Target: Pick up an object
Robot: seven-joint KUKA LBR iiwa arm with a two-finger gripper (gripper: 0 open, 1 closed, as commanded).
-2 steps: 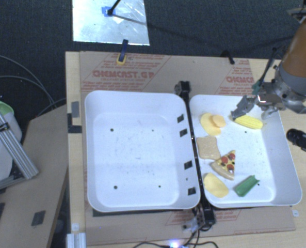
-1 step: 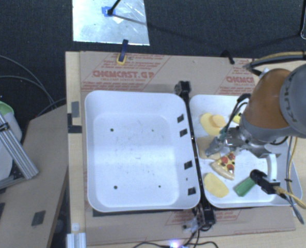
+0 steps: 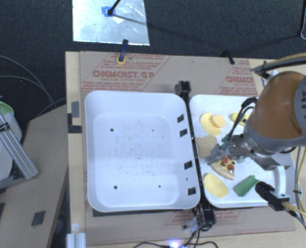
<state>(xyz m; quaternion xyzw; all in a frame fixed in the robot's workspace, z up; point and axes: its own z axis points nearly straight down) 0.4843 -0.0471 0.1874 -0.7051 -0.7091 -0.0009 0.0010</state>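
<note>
Desk (image 3: 142, 68) carried two bins | claw (image 3: 218, 156) hung low over pizza slice (image 3: 226, 167) in right bin (image 3: 245, 203), apparently lining up a grasp | grip state: cannot tell

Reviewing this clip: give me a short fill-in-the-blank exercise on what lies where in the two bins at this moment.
1. All the small items lie in the shallow white bin on the ____ of the camera view.
2. The pincer hangs over the pizza-slice-shaped toy, which lies between the two pale yellow pieces and left of the ____ block.
3. The arm wears an ____ band above its wrist.

Missing words: right; green; orange
</note>
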